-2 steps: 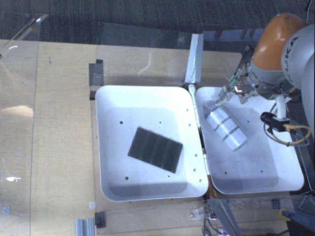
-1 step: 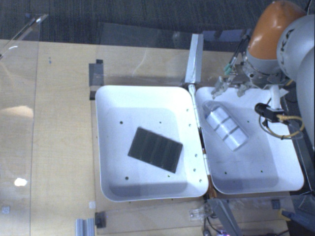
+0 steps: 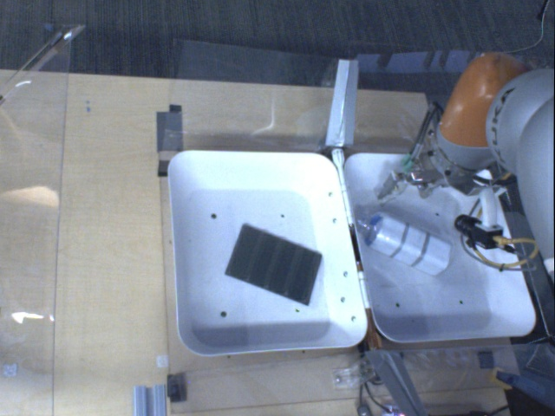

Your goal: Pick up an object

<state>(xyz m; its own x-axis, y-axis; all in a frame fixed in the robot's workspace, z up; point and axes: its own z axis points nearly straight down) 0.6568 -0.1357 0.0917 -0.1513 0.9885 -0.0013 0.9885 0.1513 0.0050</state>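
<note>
clear plastic bottle (image 3: 406,242), matt ribbed dark pad (image 3: 274,263)

A single fixed camera looks down at a slant from above the pale wooden counter (image 3: 95,258), far enough back to take in both shallow white plastic bins (image 3: 260,167) side by side. The grey arm with its orange band (image 3: 473,102) enters from the frame's right. Its hand (image 3: 408,180) sits over the right bin's far part, the other bin lying to the hand's left in frame.
</note>
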